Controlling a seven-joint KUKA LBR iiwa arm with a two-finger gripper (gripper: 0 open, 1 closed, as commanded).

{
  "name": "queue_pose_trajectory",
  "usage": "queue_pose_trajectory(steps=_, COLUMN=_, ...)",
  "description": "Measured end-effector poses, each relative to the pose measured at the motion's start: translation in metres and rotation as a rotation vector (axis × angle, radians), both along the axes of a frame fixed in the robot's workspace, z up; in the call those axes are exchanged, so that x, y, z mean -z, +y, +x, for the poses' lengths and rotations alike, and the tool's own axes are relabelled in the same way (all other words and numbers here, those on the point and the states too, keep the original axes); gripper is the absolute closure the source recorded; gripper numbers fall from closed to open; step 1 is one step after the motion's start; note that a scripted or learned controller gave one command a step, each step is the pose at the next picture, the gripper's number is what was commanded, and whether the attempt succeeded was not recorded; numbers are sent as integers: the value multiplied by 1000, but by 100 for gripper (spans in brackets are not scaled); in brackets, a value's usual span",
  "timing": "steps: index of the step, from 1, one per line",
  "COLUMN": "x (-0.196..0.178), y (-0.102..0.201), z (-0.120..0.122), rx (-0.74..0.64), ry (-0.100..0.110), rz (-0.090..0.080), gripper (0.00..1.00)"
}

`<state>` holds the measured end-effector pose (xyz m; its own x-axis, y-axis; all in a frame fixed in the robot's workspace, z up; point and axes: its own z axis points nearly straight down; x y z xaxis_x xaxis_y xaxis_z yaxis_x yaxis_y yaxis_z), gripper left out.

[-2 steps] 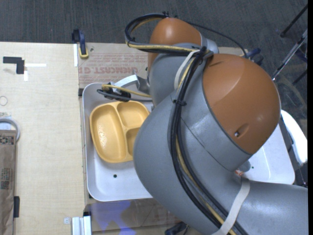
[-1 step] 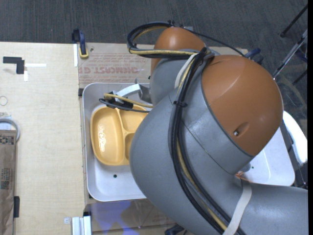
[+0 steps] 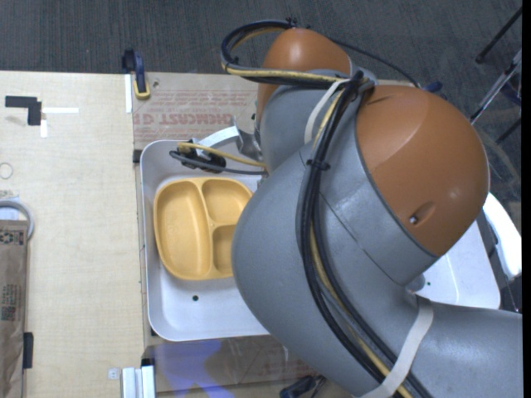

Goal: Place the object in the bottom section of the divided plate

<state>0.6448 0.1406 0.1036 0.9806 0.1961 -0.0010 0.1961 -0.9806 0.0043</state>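
Plate (image 3: 192, 229), yellow, divided, lies flat in the left white bin (image 3: 170, 313), just below-left of my gripper (image 3: 246, 144) as the cam sees it. It has 3 sections: one long one on the side farthest from the gripper, and 2 smaller ones on the near side, stacked one above the other in the pic. The lower small one is partly covered by my arm (image 3: 348, 247), as is the plate's near rim.

Gripper: I see what looks like a bit of grey metal at the bin's top edge, the rest sits under my own arm. Can't tell if it's spread, closed or pinching anything. Can't tell where the obj to be placed is either.

Just left of the gripper, a small dark piece w/ yellow cord (image 3: 199, 157) sits over the bin's upper rim, above the plate and apart from it. The cord runs back toward my arm. Can't tell if it's part of my cabling or a loose item.

Further out: cardboard sheet w/ red print (image 3: 192, 113) beyond the bin's top edge, and a blue clamp (image 3: 129, 60) at its corner. Pale wood bench top (image 3: 75, 206) is well to the left. The right bin (image 3: 465, 284) is on the far side of my arm, mostly covered by it.
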Motion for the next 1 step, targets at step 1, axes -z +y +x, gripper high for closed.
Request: queue_pose_trajectory(steps=1, x=-33, y=-41, z=1, rx=-25, ry=3, rz=2, gripper=100)
